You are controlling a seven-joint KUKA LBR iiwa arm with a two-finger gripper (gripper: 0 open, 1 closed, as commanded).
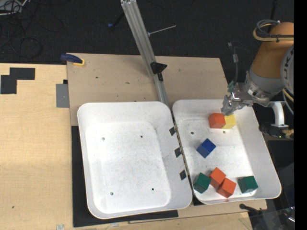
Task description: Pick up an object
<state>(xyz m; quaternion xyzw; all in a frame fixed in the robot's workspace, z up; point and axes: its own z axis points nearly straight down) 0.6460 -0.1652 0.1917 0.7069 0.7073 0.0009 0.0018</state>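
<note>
Over the far part of the right bin, the gripper is seen, lowered from the grey arm with its orange band, which enters from the right edge. The gripper tip is placed directly above 2 cubes that touch each other near the bin's far edge: an orange cube and, just to its right, a yellow cube. How far the gripper is open cannot be told, as its tip is small and merges with the yellow cube below it; nothing can be confirmed as held.

Near the middle of the right bin, a blue cube is set alone, well apart from the others. Along the near edge, 4 cubes are grouped: a dark green cube at the near left corner, a red-orange cube touching it, another red-orange cube just beside that one, and a green cube towards the near right corner.

The left bin is set beside the right bin, the 2 joined by 3 black clips along their shared edge. Behind the bins, a slanted metal rail is seen above the bench.
</note>
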